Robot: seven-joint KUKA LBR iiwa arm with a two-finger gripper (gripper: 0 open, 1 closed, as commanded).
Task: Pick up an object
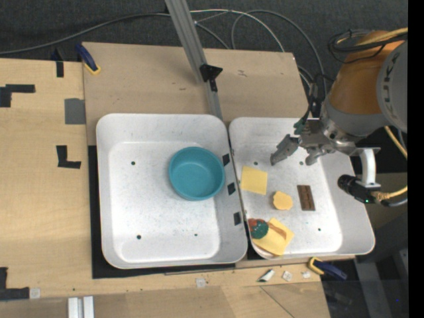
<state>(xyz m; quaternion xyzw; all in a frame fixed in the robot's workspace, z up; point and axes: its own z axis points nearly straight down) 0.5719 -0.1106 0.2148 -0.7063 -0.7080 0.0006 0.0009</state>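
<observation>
camera view looks down on two white bins, and the pick candidates all lie in the right bin [344, 240]. nearest the claw is a yellow square block [254, 180], lying flat near that bin's left wall, about midway along it. just beside it, toward the bin's middle, sits a small round orange piece [283, 201], and next to that a thin brown bar [305, 197] whose long axis runs roughly from the far edge to the near edge. in the near left corner a yellow wedge [278, 236] rests against a green and red item [258, 229]; what that one is i cannot tell.

the gripper [296, 154] hangs over the far half of the right bin, its two dark fingers spread apart with nothing between them. the yellow square block lies from it toward the left wall and a little nearer the front edge, close by but not under the fingers. as a judgement, the coming move turns on that offset: the claw must shift toward the left wall and descend, with the wall leaving little room on that side.

the left bin [119, 177] holds a blue bowl [195, 172], upright, near its right wall.
</observation>
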